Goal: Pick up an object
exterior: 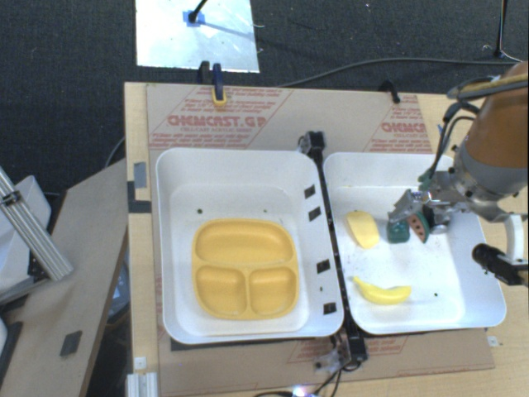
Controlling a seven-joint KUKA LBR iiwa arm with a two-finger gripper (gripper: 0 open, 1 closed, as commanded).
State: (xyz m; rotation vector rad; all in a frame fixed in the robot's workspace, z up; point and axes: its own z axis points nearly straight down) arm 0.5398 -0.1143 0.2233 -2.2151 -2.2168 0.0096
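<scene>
The bench (273, 106) stands on dark carpet and carries two white bins side by side. The pincer (411, 218) hangs low inside the right bin (463, 304), over a small teal and red object (402, 231). Whether the pincer is open or closed on anything cannot be told. No lift is evident, so the pick appears not yet done. A pale yellow block (362, 228) lies just beside, and a banana (382, 291) nearer the front. The left bin (178, 222) holds a yellow divided tray (245, 267).
</scene>
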